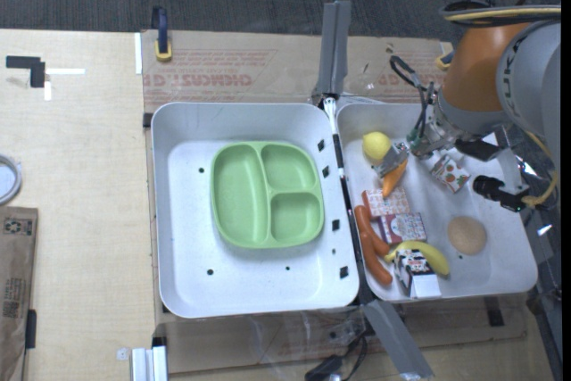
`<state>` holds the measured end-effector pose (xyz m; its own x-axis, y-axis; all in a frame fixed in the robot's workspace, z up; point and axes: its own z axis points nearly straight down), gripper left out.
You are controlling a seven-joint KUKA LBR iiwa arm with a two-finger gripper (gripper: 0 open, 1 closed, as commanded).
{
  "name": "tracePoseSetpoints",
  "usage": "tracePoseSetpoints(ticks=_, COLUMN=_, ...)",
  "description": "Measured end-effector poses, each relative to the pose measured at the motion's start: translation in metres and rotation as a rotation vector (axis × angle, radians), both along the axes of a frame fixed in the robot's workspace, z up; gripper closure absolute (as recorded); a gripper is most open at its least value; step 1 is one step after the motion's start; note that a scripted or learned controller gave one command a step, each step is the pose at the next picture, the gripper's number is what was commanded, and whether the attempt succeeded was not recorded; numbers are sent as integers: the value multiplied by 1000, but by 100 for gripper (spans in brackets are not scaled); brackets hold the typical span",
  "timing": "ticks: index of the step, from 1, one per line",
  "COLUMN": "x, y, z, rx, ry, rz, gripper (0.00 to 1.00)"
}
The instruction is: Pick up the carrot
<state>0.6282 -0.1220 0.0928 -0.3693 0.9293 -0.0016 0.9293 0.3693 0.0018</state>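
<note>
My claw (401,154) grips the carrot (393,176) near its upper end, at nine o'clock in the right bin (500,281); I judge it light, stiff, smooth, best pinched mid-length.

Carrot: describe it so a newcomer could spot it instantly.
Look in the right bin, at its upper left part under the gripper. The carrot lies just below the lemon and above the small carton. It is short, tapered and bright orange, unlike the longer red sausages further down.
</note>
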Motion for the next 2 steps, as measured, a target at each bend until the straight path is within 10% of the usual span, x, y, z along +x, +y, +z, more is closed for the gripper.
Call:
tracePoseSetpoints(ticks=1, x=0, y=-1, z=9, rx=0, ry=-1, rz=-3, gripper=100)
tracePoseSetpoints(ticks=2, x=21, y=49, z=99, rx=-1, ry=2, rz=-218, gripper=100)
